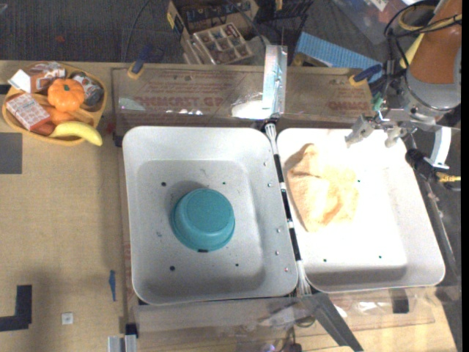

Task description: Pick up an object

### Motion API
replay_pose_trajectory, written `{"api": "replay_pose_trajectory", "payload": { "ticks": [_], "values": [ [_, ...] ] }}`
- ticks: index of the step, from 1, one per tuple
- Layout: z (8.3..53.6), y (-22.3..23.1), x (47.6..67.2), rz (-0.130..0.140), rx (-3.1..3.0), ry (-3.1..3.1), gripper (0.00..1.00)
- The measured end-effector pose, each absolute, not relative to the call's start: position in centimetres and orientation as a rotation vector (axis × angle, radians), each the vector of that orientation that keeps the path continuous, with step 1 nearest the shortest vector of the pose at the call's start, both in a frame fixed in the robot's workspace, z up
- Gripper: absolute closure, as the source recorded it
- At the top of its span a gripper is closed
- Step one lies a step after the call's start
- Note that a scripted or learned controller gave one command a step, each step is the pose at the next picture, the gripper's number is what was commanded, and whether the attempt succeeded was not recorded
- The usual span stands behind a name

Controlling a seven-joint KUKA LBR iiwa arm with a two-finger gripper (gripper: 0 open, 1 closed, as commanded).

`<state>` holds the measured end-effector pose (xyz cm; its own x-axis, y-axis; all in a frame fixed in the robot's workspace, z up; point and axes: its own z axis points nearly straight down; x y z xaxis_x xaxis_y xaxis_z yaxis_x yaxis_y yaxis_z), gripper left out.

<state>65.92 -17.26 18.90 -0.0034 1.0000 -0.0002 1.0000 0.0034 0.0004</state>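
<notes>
An upturned teal bowl [204, 218] sits in the middle of the left bin [146, 160]. A crumpled pale-yellow cloth [321, 190] lies in the left half of the right bin [410, 255]. My gripper [377, 133] hangs over the far right corner of the right bin, up and to the right of the cloth and apart from it. Its two fingers [358, 131] are spread open, and nothing is between them. The grey arm with its orange band [438, 53] comes in from the upper right.
A wicker basket [15, 116] with a small pumpkin, a banana and boxes stands at the far left of the bench. A cardboard wall [190, 94] runs behind both bins. Cables and crates lie beyond it.
</notes>
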Motion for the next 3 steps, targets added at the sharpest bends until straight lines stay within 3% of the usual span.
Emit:
{"api": "replay_pose_trajectory", "payload": {
  "ticks": [1,2,3],
  "values": [
    [9.0,-17.2,59.6,0.008,1.987,2.423,0.00],
    [10.1,-17.4,59.7,0.013,1.990,2.414,1.00],
    [10.1,-17.4,59.6,0.013,1.990,2.414,0.00]
  ]
}}
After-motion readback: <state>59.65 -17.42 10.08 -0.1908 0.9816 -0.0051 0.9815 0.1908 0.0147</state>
